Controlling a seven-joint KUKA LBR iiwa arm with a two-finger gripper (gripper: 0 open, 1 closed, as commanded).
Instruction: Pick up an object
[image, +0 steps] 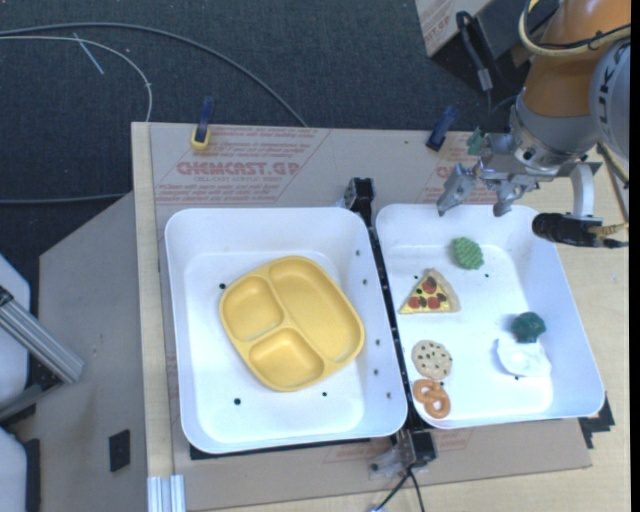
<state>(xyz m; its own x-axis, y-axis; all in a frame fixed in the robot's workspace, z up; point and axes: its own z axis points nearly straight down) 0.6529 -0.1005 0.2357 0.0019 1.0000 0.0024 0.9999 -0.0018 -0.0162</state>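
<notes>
The arm reaches in from the upper right, its orange band above the wrist, and the gripper (474, 194) hangs over the far rim of the right bin (570, 330). Its jaws stand wide apart, with nothing between them. In that bin lie a green bumpy piece (466, 252), a pizza slice (430, 294) with its tip pointing toward the far edge, a cookie (431, 358), a pretzel (434, 399), and a dark green piece (527, 325) beside a white one (520, 358). The left bin (200, 250) holds a yellow divided tray (290, 322), its long axis running diagonally.
</notes>
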